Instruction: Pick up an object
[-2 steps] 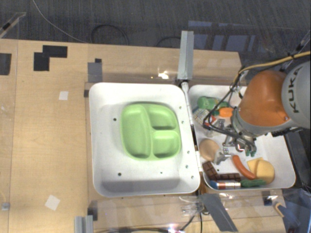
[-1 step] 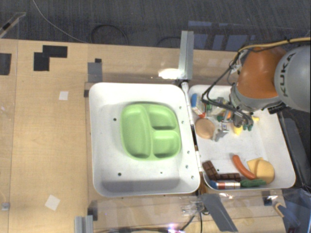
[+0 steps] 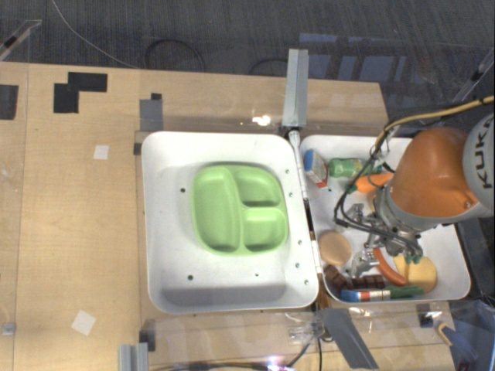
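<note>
1. In the lower right of the frame, my pincer (image 3: 363, 263) hangs low inside the right bin (image 3: 456, 280), among a crowd of small objects. I cannot tell from this view whether it is spread or pressed together, and I see nothing clearly pinched in it.
2. Candidate objects lie close around it: a tan round piece (image 3: 335, 247) just to its left, a yellow piece (image 3: 420, 272) to its right, an orange-red stick (image 3: 389, 269) between them, and a dark bar (image 3: 363, 284) along the bin's lower edge.
3. Further up the bin lie a green can (image 3: 346, 167) and a small blue-and-white item (image 3: 309, 162), well apart from my pincer.
4. To do this step well, I judge that I should commit to one object only, centre over it, and descend straight. The crowding near the lower edge risks catching two items or pushing one against the wall.
5. The left bin (image 3: 166, 207) holds a green divided tray (image 3: 236, 209), lying flat in its middle.
6. Both bins rest on a pale wooden bench (image 3: 69, 230). Dark carpet (image 3: 193, 14) fills the top of the frame, crossed by a thin cable.
</note>
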Controlling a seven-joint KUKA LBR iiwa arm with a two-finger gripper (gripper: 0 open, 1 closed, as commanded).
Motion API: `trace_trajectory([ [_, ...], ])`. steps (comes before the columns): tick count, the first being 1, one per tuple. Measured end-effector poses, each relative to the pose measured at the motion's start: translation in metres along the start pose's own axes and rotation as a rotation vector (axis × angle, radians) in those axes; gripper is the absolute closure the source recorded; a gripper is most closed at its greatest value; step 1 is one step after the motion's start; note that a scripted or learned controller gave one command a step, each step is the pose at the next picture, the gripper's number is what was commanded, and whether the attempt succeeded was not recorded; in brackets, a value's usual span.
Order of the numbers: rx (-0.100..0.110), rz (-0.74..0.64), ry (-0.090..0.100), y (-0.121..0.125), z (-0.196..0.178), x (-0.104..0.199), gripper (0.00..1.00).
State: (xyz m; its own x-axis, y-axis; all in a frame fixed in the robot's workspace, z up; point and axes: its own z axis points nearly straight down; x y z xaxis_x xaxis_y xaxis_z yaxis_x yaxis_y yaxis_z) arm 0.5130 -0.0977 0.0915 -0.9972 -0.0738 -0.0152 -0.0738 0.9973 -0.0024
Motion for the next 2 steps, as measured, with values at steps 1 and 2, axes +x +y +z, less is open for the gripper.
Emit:
trace_trajectory([
  [1,0.0,-0.051,0.0,-0.032,-0.044,-0.071,0.0],
  [2,0.0,-0.007,0.003,-0.041,0.0,-0.012,0.0],
])
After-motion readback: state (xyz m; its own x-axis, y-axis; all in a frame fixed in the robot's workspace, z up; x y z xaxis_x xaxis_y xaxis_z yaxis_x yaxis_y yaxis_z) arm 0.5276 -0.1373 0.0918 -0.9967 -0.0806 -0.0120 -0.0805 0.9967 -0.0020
